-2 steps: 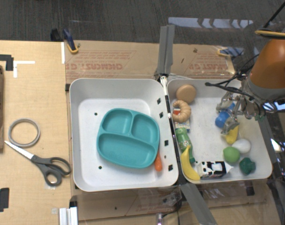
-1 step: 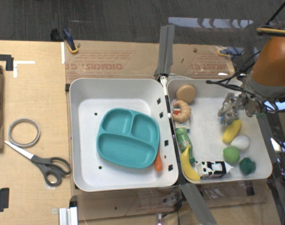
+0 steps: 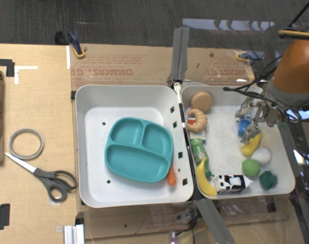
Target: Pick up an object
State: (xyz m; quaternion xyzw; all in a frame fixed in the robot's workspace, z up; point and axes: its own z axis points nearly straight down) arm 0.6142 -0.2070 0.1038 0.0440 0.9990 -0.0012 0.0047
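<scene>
The arm (image 3: 292, 70) reaches in from the right, over the right bin (image 3: 226, 159). Its gripper (image 3: 250, 122) hangs above a small blue object (image 3: 243, 128) and a yellow piece (image 3: 251, 144); its grip cannot be told.

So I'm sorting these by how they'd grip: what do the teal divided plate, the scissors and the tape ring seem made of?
The teal divided plate looks like moulded plastic: one even colour, soft sheen, rounded compartment ridges. The scissors seem to have bare metal blades, pale and reflective, with grey handles that are probably plastic. The tape ring looks like wound clear or whitish tape, slightly glossy; its core material can't be told.
</scene>
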